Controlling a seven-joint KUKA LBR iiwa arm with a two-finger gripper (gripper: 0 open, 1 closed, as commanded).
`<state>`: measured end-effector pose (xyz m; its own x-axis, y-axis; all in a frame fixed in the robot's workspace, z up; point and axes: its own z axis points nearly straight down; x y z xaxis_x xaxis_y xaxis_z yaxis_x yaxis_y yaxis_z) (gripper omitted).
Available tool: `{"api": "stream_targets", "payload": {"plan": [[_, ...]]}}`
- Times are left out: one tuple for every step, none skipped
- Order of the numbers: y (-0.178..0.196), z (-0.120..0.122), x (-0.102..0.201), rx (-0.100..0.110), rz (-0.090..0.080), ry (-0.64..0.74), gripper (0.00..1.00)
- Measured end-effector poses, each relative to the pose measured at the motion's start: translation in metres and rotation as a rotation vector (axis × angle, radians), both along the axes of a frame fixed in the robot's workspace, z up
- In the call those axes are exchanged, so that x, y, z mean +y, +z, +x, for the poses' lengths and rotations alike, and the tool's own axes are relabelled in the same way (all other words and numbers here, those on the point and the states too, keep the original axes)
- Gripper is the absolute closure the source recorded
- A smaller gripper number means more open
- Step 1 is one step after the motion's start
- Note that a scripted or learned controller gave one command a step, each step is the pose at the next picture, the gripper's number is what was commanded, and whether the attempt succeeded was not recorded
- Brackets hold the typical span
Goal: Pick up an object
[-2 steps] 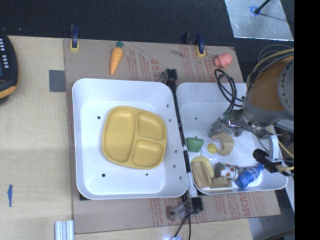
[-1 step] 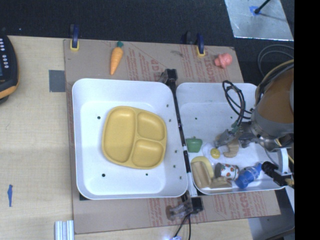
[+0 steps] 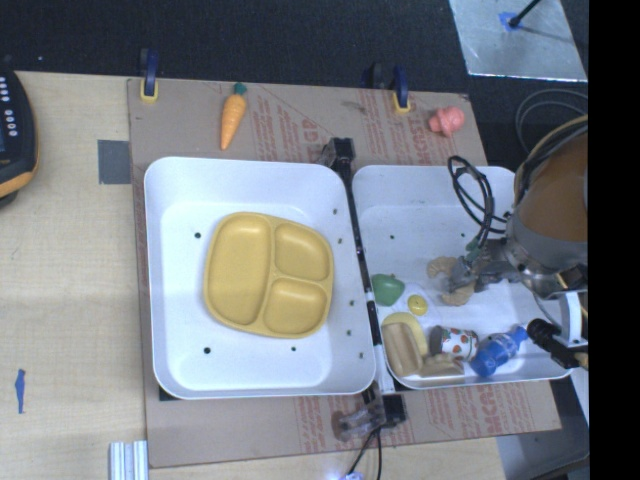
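My gripper [image 3: 472,272] reaches low into the right bin [image 3: 420,193] from the right, with the grey and orange arm [image 3: 550,213] above it. It sits right at a tan, lumpy object [image 3: 447,268], whose lower part lies by the gripper tip. Closer to the bin's front lie a green piece [image 3: 387,289], a small yellow piece [image 3: 416,305], a tan bread-like block [image 3: 405,345], a small red and white cup [image 3: 456,343] and a blue bottle [image 3: 497,352]. Whether the gripper touches the tan object is unclear.
The left bin [image 3: 175,268] holds a yellow divided plate [image 3: 268,272]. A toy carrot [image 3: 232,116] and a pink object [image 3: 447,120] lie on the cardboard behind the bins. A black cable [image 3: 470,188] loops over the right bin's back. A dark device [image 3: 14,133] sits far left.
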<state>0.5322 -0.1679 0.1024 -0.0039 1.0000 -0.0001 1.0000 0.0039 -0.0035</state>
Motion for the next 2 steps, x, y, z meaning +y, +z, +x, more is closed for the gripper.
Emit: {"api": "stream_targets", "payload": {"plan": [[0.01, 0.051, -0.003, -0.007, -0.001, 0.002, 1.0], [0.029, 0.117, 0.004, -0.009, -0.001, 0.003, 1.0]]}}
